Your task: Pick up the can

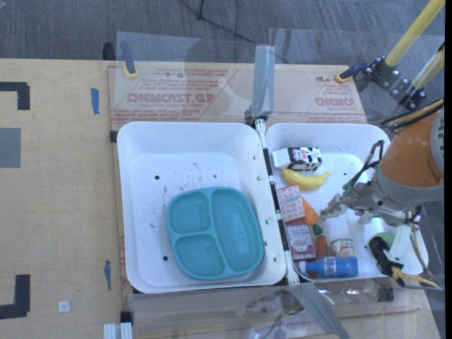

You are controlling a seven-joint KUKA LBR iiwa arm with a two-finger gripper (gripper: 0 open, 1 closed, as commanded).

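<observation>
Can [343,248] stands upright near the front edge of the right bin [332,134], just behind the blue bottle [330,266] lying on its side. The gripper [367,205] hangs over the bin's right half, apart from the can; whether its jaws are released or clenched cannot be told. A banana [305,178] lies toward the back. The left bin [141,154] holds a teal divided plate [212,232].

two white bins [134,143], one teal tray [213,233], one banana [305,179], one can [343,248], one blue bottle [330,266]
</observation>
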